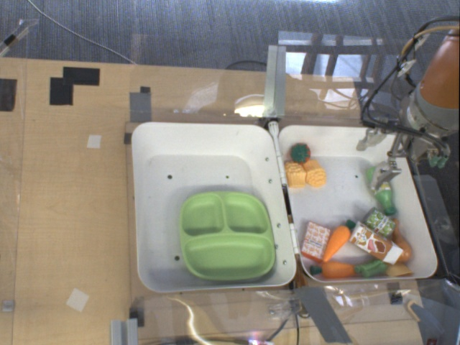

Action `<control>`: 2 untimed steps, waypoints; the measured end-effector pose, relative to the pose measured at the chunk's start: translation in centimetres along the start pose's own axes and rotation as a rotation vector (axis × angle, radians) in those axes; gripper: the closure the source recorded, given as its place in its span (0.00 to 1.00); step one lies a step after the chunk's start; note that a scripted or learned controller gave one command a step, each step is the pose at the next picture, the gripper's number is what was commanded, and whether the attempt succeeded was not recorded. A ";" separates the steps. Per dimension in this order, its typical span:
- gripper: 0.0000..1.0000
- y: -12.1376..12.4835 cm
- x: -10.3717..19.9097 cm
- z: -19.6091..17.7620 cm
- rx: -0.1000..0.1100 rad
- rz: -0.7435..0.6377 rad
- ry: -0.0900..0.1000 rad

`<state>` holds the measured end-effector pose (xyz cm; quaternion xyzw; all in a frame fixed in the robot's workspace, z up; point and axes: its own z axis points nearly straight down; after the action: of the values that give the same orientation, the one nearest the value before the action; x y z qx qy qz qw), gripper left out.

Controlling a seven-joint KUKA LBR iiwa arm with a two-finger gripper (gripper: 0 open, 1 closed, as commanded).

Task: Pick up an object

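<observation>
The right bin (338, 192) holds several toy foods. A dark green broccoli (300, 152) lies at its back beside yellow corn pieces (305, 175). Near the front are a red and white carton (315, 241), an orange carrot (336, 242), a second carrot (338, 269) and a juice box (376, 243). A green vegetable (384, 198) lies by the right wall. My gripper (390, 169) hangs low over the bin's right side, just above and behind that green vegetable. Nothing visibly sits in its grasp.
The left bin (165, 157) holds a green divided plate (227, 234) toward its front. A metal post (274, 85) stands behind the seam between the bins. Cables (384, 85) loop from the arm at the upper right.
</observation>
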<state>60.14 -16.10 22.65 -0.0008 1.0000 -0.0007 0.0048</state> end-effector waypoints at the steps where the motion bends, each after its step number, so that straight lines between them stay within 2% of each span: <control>1: 0.00 -3.6 -2.5 13.6 0.003 -0.113 -0.009; 2: 0.00 -4.4 0.7 13.8 0.001 -0.105 -0.002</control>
<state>59.62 -20.56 8.84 -0.0532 0.9986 -0.0012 0.0058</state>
